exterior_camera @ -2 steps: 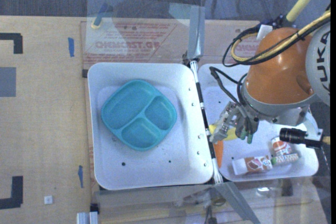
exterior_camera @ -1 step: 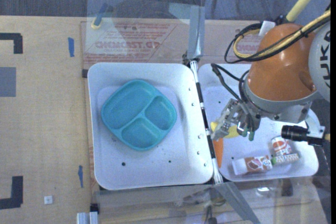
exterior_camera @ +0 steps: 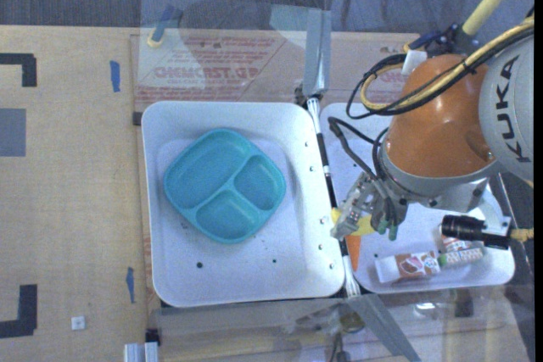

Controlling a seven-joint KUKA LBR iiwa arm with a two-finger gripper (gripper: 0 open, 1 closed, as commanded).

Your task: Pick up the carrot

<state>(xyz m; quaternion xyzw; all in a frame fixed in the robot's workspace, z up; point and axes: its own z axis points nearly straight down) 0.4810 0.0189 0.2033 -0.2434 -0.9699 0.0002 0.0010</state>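
Note:
The carrot (exterior_camera: 353, 253) shows as a short orange piece by the left wall of the right bin (exterior_camera: 501, 267), near its front corner. My gripper (exterior_camera: 371, 219) hangs just above and slightly behind it, low over the bin floor, with the orange-banded wrist (exterior_camera: 437, 127) covering most of that bin. A yellow object (exterior_camera: 360, 225) sits right under the gripper, touching the top end of the carrot; how the gripper stands around it is hidden.
A white tube-like packet with red print (exterior_camera: 417, 264) lies along the right bin's front. The left bin (exterior_camera: 170, 267) holds a teal divided plate (exterior_camera: 225, 185). A thin wall (exterior_camera: 327, 182) separates the two bins.

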